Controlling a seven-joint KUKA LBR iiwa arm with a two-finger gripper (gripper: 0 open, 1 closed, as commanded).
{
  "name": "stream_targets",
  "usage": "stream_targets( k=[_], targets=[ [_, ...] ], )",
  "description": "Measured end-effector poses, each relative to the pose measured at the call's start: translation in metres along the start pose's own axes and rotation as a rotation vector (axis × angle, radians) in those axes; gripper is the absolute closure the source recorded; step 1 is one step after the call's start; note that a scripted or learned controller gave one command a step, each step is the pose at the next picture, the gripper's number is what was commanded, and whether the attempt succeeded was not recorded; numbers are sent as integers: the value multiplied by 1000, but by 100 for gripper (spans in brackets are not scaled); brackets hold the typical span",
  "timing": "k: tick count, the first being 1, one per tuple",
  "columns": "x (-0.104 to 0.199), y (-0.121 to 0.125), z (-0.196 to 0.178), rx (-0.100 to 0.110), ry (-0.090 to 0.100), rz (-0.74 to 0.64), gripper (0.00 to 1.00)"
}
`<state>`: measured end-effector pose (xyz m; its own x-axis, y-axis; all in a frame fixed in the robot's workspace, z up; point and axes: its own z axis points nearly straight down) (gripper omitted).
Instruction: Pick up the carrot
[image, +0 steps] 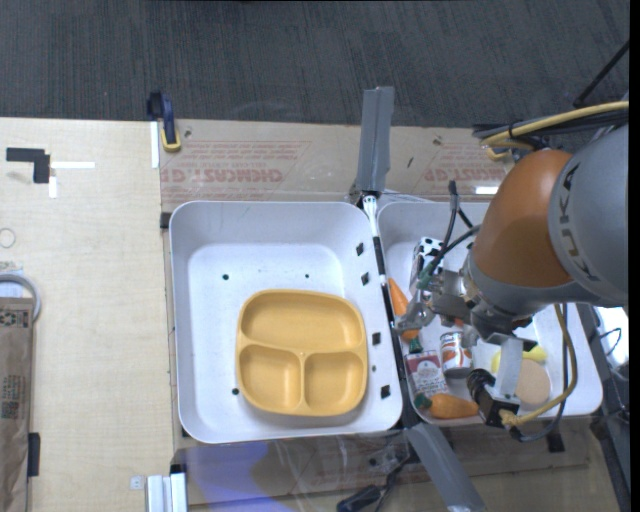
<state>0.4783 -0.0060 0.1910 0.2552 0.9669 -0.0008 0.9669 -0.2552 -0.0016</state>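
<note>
Arm (540, 230) fills right of frame | pincer (420, 305) beside carrot (398, 296), finger state indiscernible | advice: centre fingers astride carrot before closing.

You get bright, even overhead light, sharp across the frame. The left bin (190, 300) is nearly washed out white. Soft shadows sit beneath the arm (540, 230) toward 4 o'clock; a bluish glare shows at 6 o'clock.

smooth plastic tray (300, 352), glossy white bins (200, 300)

Arm (530, 235) reaches leftward (wrist bent down).
</note>
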Motion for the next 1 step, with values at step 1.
stream_targets(
  k=[1],
  targets=[
    [0,0,0,0,0,0,0]
  ],
)
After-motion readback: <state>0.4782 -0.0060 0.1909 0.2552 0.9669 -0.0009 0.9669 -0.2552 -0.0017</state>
